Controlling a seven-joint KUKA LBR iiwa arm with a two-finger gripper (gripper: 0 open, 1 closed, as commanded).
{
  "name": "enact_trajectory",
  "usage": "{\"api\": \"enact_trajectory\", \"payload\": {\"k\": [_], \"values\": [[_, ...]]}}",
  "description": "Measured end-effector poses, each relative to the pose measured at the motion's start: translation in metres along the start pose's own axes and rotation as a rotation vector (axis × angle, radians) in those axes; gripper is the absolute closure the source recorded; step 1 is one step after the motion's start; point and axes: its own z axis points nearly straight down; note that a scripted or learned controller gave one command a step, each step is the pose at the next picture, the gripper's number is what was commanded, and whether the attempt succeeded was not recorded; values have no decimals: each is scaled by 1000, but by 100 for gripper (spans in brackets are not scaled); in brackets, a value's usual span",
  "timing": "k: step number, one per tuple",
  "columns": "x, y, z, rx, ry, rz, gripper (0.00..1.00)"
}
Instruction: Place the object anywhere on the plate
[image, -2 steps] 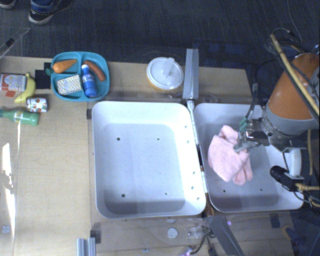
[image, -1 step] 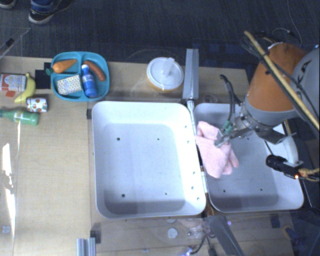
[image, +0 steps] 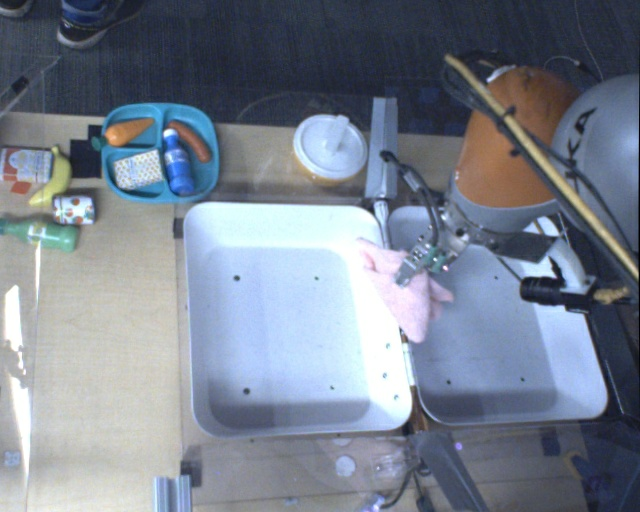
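Over the shared rim between the two shallow white bins (image: 290, 420), the two-finger gripper (image: 418, 265) grips the soft pink crumpled cloth (image: 405, 295), fingers closed on its top; cloth hangs toward 6 o'clock. Blue sectioned plate (image: 205, 160) sits at 10 o'clock, well apart.

Pink cloth (image: 405, 290) hangs crumpled just under the fingers (image: 412, 268), draped limp over the rim between both bins.

No legible text anywhere (arm (image: 600, 130) lettering cut off, unreadable).
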Motion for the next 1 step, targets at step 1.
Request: {"api": "enact_trajectory", "payload": {"k": [1], "values": [[25, 46, 15, 0, 2, -400, 100]]}}
